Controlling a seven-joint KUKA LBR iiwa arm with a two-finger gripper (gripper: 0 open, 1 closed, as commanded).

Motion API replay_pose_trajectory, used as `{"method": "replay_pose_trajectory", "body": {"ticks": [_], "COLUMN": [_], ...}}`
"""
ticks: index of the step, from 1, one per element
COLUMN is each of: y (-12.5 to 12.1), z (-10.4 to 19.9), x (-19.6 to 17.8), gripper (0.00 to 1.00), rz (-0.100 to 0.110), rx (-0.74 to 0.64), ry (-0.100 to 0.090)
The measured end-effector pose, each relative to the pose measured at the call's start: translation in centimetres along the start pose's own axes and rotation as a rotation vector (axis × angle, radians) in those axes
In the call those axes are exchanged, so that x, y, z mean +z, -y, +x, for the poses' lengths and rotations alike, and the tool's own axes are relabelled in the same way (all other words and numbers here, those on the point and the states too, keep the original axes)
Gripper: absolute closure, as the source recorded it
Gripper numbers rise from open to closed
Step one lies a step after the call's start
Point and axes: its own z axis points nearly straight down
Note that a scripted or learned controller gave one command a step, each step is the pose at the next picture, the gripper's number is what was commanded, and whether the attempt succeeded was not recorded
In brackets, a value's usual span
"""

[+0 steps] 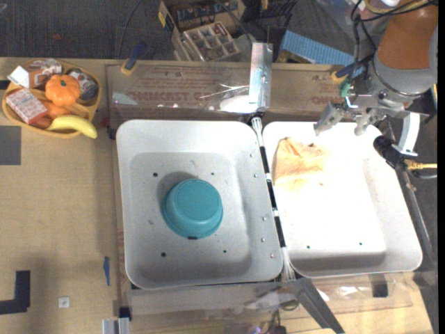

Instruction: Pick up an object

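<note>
You are looking at the gripper (343, 120) hanging over the far edge of the right bin (389, 256), with its two fingers (325, 122) spread apart and pointing down; nothing is sitting between them. The grey arm (407, 40) with its orange band is reaching in above it, at the upper right of that bin.

Taking the right bin as your landmark: a crumpled tan and orange cloth (299, 160) is lying inside it, in its far left corner, close against the wall it shares with the neighbouring bin. The gripper is hovering just beside the cloth, toward the bin's far right, and is not touching it.

The left bin (139, 256) is sitting directly beside the right bin, their rims meeting. A teal bowl (193, 207) is resting upside down near the middle of that left bin, well apart from the cloth.

Further out from the right bin, past the left bin and at the far left corner of the table (55, 221), a basket of toy food (50, 97) is standing, with a banana and a small pumpkin in it.
</note>
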Motion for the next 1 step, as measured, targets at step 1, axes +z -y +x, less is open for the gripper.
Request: {"method": "replay_pose_trajectory", "body": {"ticks": [1], "y": [-3.18], "z": [0.37], "x": [14.19], "gripper": [0.00], "rz": [-0.002], "rx": [-0.213], "ry": [0.000]}}
